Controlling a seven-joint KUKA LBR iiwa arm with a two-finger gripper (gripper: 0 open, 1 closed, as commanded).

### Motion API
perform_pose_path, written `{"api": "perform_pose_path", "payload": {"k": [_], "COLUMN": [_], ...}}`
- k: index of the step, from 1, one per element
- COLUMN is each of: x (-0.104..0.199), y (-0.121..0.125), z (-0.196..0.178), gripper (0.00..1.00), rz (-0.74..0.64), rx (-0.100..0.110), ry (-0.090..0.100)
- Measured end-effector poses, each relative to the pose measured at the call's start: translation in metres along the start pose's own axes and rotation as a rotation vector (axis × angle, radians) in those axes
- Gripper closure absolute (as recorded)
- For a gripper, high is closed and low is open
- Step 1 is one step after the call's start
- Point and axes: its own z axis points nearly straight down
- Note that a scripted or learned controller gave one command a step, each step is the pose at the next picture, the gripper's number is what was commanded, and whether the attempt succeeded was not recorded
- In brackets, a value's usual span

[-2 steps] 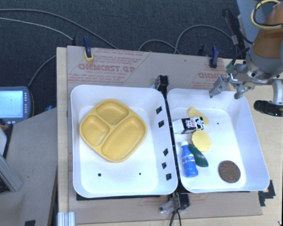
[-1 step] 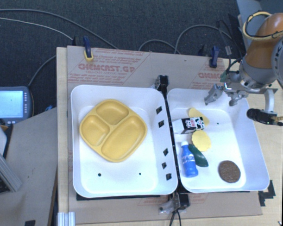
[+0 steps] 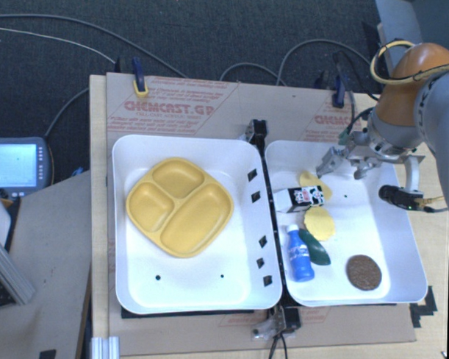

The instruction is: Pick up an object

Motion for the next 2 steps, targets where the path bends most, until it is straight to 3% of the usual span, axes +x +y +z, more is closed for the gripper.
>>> {"api": "perform_pose_path", "payload": {"k": [1,2], "x": [0.001,0.001], "y": [0.0,0.002], "z": [0.025,0.011], "gripper": [0.0,1.0], "rz": [-0.001,-0.003], "rx": [0.0,-0.005], "ry": [0.0,-0.001]}}
